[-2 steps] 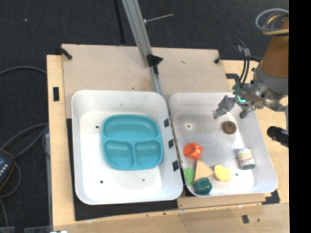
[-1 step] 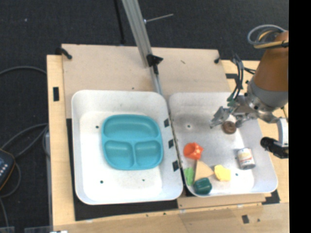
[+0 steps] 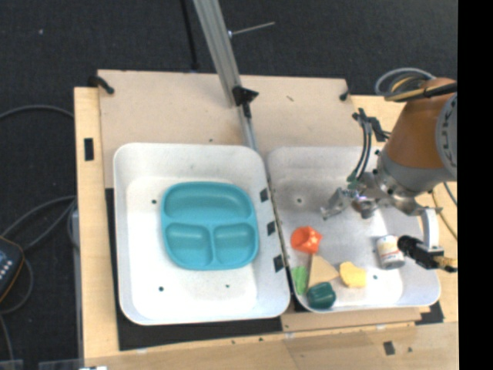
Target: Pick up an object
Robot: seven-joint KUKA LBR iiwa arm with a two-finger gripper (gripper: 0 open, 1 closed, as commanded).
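Gripper (image 3: 339, 204) fingers are seen spread apart with nothing between them, above the right bin (image 3: 323, 168), far from the orange object (image 3: 306, 240) lying nearer, beside a tan wedge (image 3: 321, 270).

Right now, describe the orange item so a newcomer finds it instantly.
Start at the right bin, the one without the teal tray. Near its left wall, above the tan wedge, sits the orange object. It is the only orange piece; its neighbours are tan, yellow and green.
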